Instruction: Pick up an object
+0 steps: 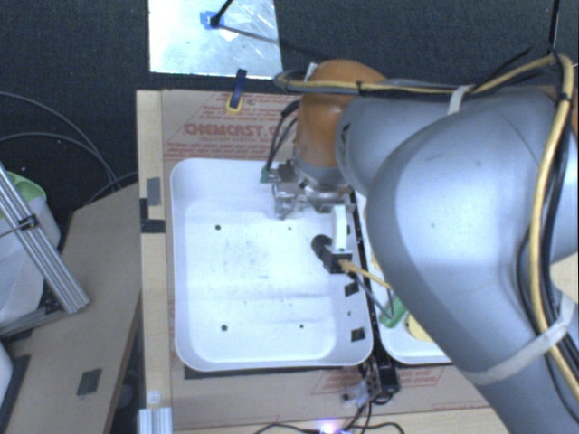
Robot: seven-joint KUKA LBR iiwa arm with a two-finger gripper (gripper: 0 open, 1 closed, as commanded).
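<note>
Grey arm over the 2 bins, end effector low at left bin's far edge, grip state impossible to tell, green object in right bin, near divider

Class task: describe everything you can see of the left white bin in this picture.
The left white bin is a shallow tray with rounded corners and a raised rim, apparently moulded plastic. Its floor shows faint grey scuffs and a few small dark dots. It lies flat on a brown board printed with red lettering, beside the second bin. The gripper hangs over its far right corner.
</note>
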